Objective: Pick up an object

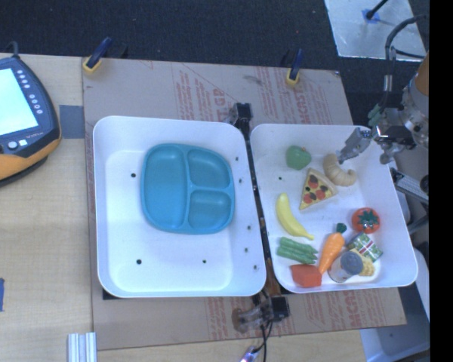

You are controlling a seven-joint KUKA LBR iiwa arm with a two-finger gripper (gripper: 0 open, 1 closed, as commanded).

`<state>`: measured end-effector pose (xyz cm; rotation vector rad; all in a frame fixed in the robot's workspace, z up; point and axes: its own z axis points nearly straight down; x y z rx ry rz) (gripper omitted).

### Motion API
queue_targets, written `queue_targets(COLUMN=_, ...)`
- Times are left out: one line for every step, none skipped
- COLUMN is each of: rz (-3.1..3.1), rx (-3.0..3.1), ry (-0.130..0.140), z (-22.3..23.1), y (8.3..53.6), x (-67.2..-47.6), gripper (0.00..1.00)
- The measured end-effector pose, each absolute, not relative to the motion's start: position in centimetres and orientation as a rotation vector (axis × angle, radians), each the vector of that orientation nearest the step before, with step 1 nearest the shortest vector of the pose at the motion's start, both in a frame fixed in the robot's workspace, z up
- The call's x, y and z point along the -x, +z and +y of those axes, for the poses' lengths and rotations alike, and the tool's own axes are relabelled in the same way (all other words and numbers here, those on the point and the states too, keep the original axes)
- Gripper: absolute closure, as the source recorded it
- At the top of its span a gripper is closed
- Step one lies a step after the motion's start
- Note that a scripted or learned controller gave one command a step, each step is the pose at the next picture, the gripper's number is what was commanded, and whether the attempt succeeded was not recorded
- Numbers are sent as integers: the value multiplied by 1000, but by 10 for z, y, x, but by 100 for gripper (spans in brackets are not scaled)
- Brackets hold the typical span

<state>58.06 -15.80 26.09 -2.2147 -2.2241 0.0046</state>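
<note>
At the bottom edge, closest to the lens, a black clamp (260, 313) sat on the brown cardboard sheet (211, 81) below the seam between the two bins.

The gripper (369, 148) hung over the far right part of the right bin (404, 225), its fingers spread apart with nothing between them. One grey finger (354, 144) pointed down just above a beige croissant-shaped toy (340, 172), and whether it touched the toy could not be told. No object had been lifted; all lay on the bin floor.

Just beside the croissant lay a pizza slice (317, 188), and a green lump (298, 157) sat near the far wall. Further toward the front lay a yellow banana (291, 217) and a red tomato (366, 219). At the near end were crowded green beans (297, 250), a carrot (331, 252), a red wedge (306, 276), a grey-topped can (350, 265) and a coloured packet (365, 246).

The left bin (113, 262) held a blue divided plate (187, 187). Well apart, at the bench's left edge, lay an orange-backed tablet (15, 119).
</note>
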Motion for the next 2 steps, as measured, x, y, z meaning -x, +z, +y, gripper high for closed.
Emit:
queue_targets(rz=-2224, rx=2213, ry=6, z=-142, y=128, x=-520, gripper=0)
queue_targets(rz=-2232, rx=2224, ry=-5, z=-106, y=96, x=-509, gripper=0)
